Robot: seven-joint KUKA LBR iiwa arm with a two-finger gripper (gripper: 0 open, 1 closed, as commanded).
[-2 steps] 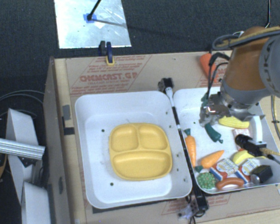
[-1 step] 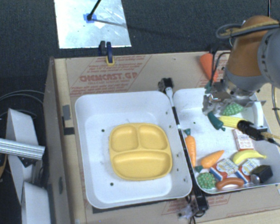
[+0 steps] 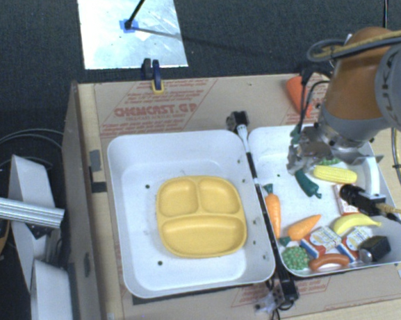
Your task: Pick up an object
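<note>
The right bin holds several toy foods. A yellow corn cob and a dark green piece lie in its middle. An upright carrot rests by the divider, with an orange wedge beside it. A banana, a green pea cluster, a red sausage, a small printed box and a black block crowd the near end. My gripper hangs low over the bin's middle, just above and left of the corn and the green piece. The wrist hides its tips.
The left bin holds a yellow divided plate. A black clamp tops the divider between the bins. An orange object sits behind the right bin. Cables run along the arm at right.
</note>
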